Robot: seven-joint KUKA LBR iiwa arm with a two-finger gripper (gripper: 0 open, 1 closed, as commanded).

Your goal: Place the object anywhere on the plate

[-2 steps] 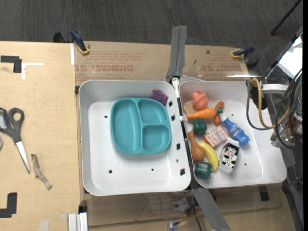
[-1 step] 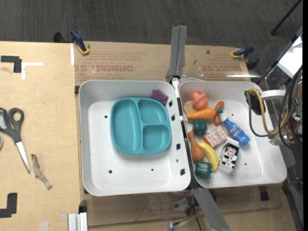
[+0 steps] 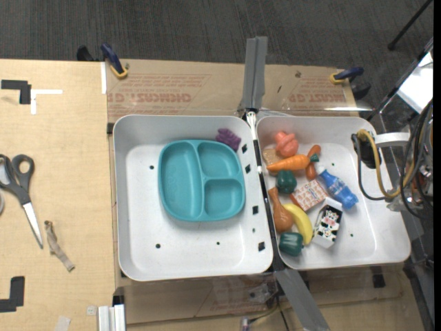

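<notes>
Mostly open room surrounds the teal plate [image 3: 202,181] in the left bin [image 3: 131,205], a purple piece [image 3: 229,138] sitting off its upper right corner. Toy foods crowd the right bin [image 3: 372,233] along its left wall: carrot [image 3: 291,163], banana [image 3: 300,221], blue bottle [image 3: 337,188]. Whether the gripper is apart or together, I cannot tell

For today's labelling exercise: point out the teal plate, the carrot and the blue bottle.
teal plate [image 3: 180,185]: camera view, floor of large compartment.
carrot [image 3: 288,163]: camera view, middle of orange body.
blue bottle [image 3: 337,188]: camera view, middle of body.
</notes>
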